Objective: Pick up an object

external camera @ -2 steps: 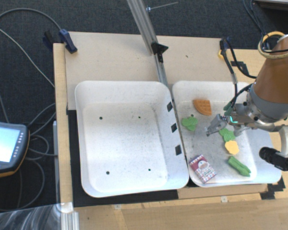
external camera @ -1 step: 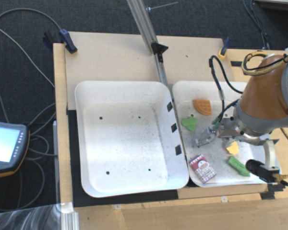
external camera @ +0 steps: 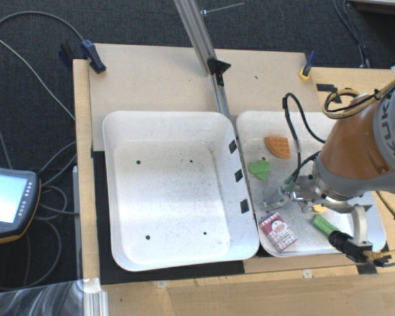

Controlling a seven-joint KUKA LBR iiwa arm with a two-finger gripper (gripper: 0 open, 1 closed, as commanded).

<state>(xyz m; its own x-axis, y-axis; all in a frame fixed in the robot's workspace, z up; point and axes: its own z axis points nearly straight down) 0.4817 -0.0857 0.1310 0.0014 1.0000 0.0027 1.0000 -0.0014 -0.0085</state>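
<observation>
End effector (external camera: pixel 281 198) over rt bin (external camera: pixel 250 127), open vs closed can't tell; red-white packet (external camera: pixel 277 233) just below it in view, green piece (external camera: pixel 261 169) just above, orange piece (external camera: pixel 277 146) beyond that.

We note two white bins; the left bin (external camera: pixel 122 176) carries fine dark speckles. In the right bin (external camera: pixel 253 124) we log an orange wedge (external camera: pixel 277 146), a green scrap (external camera: pixel 261 169), a red-and-white patterned packet (external camera: pixel 277 233) and a green stick (external camera: pixel 322 224). The arm (external camera: pixel 352 153) is orange and grey, the bench (external camera: pixel 151 78) tan, the clamps (external camera: pixel 92 54) blue.
</observation>
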